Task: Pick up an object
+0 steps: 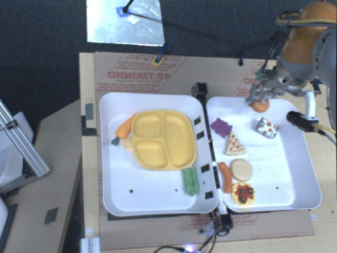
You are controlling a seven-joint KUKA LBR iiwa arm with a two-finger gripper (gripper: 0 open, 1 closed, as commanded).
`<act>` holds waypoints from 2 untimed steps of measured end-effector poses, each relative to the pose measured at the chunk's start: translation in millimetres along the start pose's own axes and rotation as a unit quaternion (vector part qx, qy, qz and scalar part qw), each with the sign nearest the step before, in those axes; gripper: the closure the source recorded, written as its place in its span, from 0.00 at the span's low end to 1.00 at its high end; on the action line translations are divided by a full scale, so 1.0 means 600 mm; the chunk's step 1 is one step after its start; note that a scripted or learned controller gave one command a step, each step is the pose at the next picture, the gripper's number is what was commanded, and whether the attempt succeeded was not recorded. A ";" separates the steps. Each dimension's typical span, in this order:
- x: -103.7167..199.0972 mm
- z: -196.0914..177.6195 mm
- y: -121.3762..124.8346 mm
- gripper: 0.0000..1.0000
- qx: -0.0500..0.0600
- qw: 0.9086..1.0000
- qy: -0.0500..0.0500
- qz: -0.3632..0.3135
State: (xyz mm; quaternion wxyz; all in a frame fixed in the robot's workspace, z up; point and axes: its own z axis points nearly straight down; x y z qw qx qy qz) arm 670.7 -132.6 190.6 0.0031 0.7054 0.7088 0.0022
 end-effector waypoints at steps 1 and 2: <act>0.000 -0.062 0.003 1.00 0.000 1.000 0.000 0.000; 0.086 -0.049 -0.039 1.00 0.004 1.000 0.002 -0.002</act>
